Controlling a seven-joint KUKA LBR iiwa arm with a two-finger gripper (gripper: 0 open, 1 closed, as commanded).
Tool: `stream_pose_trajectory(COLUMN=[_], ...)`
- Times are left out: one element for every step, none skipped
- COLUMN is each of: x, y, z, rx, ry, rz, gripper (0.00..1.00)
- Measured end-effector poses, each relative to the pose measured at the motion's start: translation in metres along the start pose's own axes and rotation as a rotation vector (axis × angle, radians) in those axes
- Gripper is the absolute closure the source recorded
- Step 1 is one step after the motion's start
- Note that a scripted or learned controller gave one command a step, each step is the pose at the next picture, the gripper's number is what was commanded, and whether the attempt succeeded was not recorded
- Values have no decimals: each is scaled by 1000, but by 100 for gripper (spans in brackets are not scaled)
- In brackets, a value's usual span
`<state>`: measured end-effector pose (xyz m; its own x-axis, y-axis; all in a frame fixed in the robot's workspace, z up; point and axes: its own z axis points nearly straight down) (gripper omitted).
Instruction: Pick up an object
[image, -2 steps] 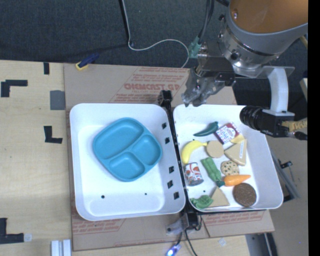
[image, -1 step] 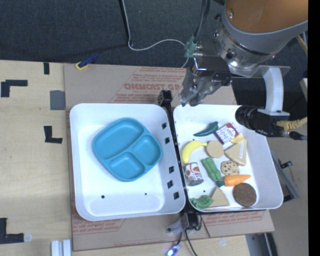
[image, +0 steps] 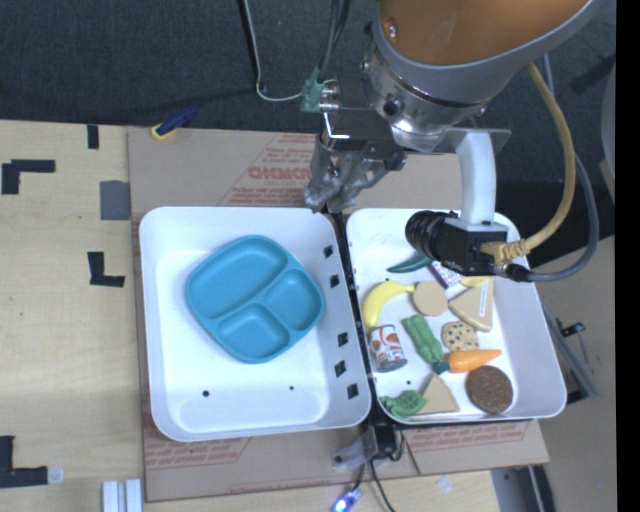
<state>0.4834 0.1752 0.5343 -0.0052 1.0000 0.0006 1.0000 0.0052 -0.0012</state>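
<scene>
Banana (image: 385, 298) and other toy foods lie in the right bin (image: 535, 345), lower right of frame, below the hand (image: 338, 190) at upper centre over the bins' shared rim; whether the hand is wide or narrow cannot be told.

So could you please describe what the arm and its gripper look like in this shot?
The arm is a thick grey metal cylinder with a broad orange band at the top of the frame. Below it sits a silvery wrist ring, then the gripper, a dark grey metal assembly with a small green connector and thin wires. A yellowish hose loops down its right side.
</scene>
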Motion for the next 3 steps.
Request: stream_pose_trajectory(x=[56,58,58], y=[0,-1,1], z=[0,158,-4], rx=[0,16,-17], ry=[0,-9,7], rz=[-1,4,2], gripper=[100,100,100])
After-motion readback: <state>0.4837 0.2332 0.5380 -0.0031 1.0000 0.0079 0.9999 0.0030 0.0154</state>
